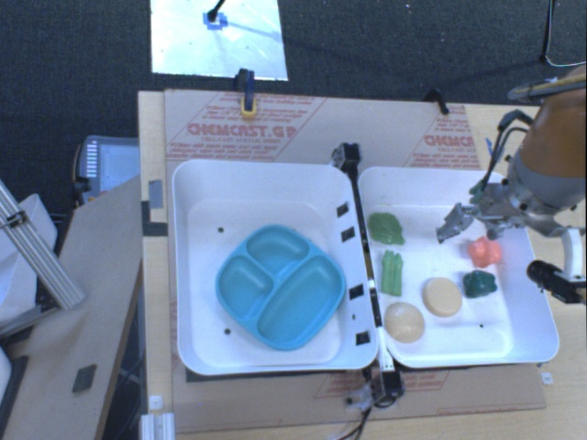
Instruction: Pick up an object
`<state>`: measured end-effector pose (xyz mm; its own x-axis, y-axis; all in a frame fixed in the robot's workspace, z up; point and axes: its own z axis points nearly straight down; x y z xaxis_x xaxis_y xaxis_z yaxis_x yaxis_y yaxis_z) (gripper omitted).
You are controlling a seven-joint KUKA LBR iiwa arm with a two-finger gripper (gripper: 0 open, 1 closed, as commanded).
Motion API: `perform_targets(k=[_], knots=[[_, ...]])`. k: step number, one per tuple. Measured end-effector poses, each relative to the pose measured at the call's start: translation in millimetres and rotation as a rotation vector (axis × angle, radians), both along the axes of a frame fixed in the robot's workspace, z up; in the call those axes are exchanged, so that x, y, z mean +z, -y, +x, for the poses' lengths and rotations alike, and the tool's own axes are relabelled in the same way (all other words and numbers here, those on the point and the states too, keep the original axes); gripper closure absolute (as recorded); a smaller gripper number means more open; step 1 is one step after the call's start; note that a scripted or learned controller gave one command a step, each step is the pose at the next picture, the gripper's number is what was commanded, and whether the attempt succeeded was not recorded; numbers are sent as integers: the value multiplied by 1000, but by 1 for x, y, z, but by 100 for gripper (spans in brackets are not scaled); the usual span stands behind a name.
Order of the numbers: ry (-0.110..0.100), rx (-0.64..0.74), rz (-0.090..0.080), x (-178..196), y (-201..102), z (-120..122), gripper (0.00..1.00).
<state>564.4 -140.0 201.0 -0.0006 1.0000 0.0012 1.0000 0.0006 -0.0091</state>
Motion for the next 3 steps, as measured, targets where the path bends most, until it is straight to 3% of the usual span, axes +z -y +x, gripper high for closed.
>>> perform_targets(k=[1, 3], knots=[[10, 2, -2, 5, 0, 3, 0], [5, 1, 0, -107, -2, -16, 0]])
